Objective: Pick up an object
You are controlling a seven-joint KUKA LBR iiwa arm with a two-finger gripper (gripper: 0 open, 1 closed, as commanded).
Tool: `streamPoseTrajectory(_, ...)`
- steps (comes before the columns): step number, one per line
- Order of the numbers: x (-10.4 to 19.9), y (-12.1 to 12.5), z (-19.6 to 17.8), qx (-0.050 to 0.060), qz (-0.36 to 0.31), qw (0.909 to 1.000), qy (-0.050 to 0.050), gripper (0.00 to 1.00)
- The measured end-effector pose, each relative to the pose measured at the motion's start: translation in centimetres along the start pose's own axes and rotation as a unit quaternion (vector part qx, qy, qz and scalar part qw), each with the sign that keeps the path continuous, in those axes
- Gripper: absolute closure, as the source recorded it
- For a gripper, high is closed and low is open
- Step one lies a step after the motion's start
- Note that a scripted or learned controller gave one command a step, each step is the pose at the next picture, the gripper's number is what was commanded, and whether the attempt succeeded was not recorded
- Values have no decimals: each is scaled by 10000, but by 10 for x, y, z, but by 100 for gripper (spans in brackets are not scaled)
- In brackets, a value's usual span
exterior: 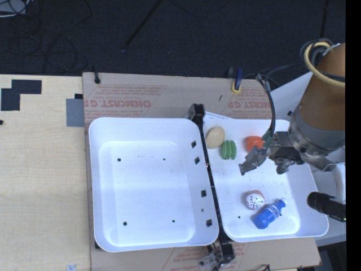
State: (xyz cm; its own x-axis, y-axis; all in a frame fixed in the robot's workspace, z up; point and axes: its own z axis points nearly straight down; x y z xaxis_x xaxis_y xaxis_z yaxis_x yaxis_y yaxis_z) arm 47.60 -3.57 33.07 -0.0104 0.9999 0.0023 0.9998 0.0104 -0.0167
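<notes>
Counter (39, 174): pale wood on the left, with a cardboard sheet (158, 97) under both bins.

Left bin (113, 134): white, shallow, its floor showing a few small dark holes.

Right bin (307, 222): white, set against the left bin along a black clip strip (204, 171). It carries all the loose objects.

Arm (324, 100): grey with the orange band, comes in from the right over the right bin's upper right corner.

Gripper (268, 161): dark, over the right bin's middle, fingers spread apart with nothing between them.

Blue bottle (267, 214): lies tilted near the right bin's front, touching or just beside a white speckled ball (254, 199).

Beige egg (215, 136): at the bin's back left, with a green ribbed object (228, 149) just beside it.

Orange object (254, 143): at the back, just above the gripper, partly hidden by it.
</notes>
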Motion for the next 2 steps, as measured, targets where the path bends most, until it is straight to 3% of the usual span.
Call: streamPoseTrajectory(2,0,0,0,0,0,10000,0,0)
